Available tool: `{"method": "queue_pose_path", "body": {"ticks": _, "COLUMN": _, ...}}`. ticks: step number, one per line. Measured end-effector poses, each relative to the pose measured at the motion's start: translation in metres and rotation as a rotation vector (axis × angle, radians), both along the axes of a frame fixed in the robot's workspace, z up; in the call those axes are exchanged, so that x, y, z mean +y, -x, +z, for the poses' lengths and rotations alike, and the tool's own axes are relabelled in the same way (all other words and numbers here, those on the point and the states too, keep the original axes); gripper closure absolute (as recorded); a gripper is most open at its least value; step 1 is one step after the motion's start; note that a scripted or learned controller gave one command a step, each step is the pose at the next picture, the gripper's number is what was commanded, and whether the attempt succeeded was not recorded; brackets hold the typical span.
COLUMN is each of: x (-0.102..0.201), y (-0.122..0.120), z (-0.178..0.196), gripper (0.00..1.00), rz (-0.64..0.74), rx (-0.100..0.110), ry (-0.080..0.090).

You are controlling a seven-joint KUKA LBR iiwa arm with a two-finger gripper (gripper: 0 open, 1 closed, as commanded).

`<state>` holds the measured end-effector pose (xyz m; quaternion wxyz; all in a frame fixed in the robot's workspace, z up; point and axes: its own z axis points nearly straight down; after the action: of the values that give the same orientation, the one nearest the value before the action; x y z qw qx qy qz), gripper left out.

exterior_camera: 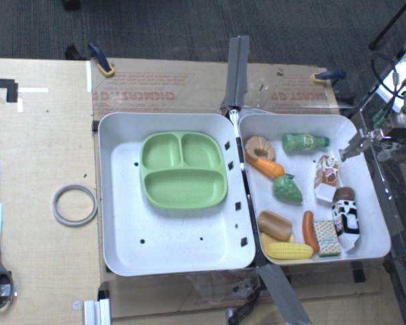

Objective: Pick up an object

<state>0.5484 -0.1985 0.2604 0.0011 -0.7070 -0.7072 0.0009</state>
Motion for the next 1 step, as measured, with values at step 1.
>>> {"method": "queue_pose_path", "body": {"ticks": 1, "x": 0.0662, "y": 0.0088, "z": -0.0951, "gripper": 0.00, "rz": 0.011, "rx": 0.001, "ry": 0.000}}
